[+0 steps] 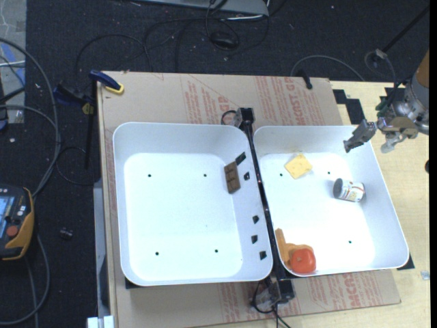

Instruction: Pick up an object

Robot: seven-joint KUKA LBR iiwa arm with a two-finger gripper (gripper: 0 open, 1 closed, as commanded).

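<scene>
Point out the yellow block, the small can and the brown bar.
yellow block [298, 166], camera view, middle of its top face
small can [349, 190], camera view, its side wall
brown bar [232, 178], camera view, its middle

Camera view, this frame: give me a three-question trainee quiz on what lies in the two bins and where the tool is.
1. True or false: the small brown chocolate-like bar lies in the right white bin.
2. Which thing lies nearest the tool? A) red-orange tomato-like toy B) white cylindrical can lying on its side C) the brown bar
3. Fill in: the flat yellow cheese-like wedge lies in the ____ bin.

Key: 1 false, it lies in the left white bin, by the right wall. 2 B. 3 right.
</scene>
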